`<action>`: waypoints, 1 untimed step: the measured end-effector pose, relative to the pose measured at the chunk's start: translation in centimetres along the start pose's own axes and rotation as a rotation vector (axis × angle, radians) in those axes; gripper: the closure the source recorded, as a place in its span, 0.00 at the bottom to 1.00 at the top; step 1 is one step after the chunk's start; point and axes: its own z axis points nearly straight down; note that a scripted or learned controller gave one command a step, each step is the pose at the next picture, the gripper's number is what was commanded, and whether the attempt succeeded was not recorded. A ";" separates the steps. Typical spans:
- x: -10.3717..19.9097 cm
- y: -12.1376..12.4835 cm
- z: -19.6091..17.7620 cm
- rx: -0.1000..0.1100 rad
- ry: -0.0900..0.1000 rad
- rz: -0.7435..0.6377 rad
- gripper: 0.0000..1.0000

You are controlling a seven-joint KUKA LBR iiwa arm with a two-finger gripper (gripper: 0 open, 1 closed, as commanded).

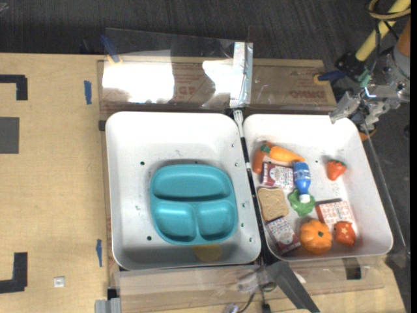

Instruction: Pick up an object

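The right white bin [374, 194] holds several toy foods. An orange carrot [284, 154] lies at its back left, with a blue bottle [301, 175] and a small red fruit [335, 169] to the right of it. A bread slice [273, 203], a green piece [302, 205], an orange pumpkin [316, 236] and a red tomato [345, 233] sit nearer the front among small printed cartons [334, 210]. My gripper [357, 108] hangs over the bin's back right corner, above and apart from all of them.
The left white bin [124, 175] carries a teal divided plate [193, 203]. A clear plastic sheet [176, 77] stands behind the bins. A yellow cable [384, 8] loops by the arm at the top right. Bare wooden bench [45, 194] lies to the left.
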 end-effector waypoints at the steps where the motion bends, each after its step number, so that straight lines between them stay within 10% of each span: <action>1: 5.4 -8.5 9.4 0.007 0.002 -0.097 0.00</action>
